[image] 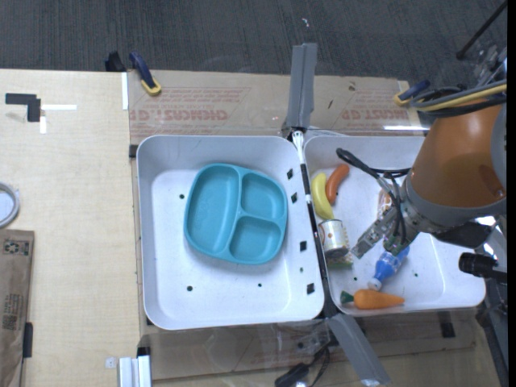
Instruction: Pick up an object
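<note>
1. Right bin [451,301] holds the pickable things: small tin can [333,236] on its side by the dividing wall, yellow banana [322,196] just above it, red-orange pepper [337,180] touching the banana's top, blue bottle [389,266] lower middle, carrot [379,300] along the near wall.
2. Likely target: can or bottle, judging by where the arm reaches; can't say which.
3. Gripper [372,240] sits low in the right bin, between the can and the bottle, near both, can to its left and bottle below-right. Nothing seen between its fingers; whether it's wide or narrow, cannot tell.
4. Things are clustered toward the divider, probably just dumped there for random grasp tries.
5. Left bin [153,240] has only a blue divided plate [236,214], well apart from the gripper.
</note>
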Action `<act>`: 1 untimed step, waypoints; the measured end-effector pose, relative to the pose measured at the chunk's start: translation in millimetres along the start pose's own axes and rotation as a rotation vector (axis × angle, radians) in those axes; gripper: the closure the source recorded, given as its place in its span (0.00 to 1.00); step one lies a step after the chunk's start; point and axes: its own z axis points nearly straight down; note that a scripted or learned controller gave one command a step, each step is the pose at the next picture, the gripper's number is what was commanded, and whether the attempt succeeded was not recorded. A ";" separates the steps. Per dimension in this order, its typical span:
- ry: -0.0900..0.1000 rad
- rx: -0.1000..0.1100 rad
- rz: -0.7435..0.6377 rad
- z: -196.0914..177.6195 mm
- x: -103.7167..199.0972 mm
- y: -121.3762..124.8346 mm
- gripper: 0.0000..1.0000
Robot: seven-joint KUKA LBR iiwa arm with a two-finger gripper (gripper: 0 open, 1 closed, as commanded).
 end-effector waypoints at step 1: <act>0.000 0.000 0.001 0.1 -0.1 -0.2 0.00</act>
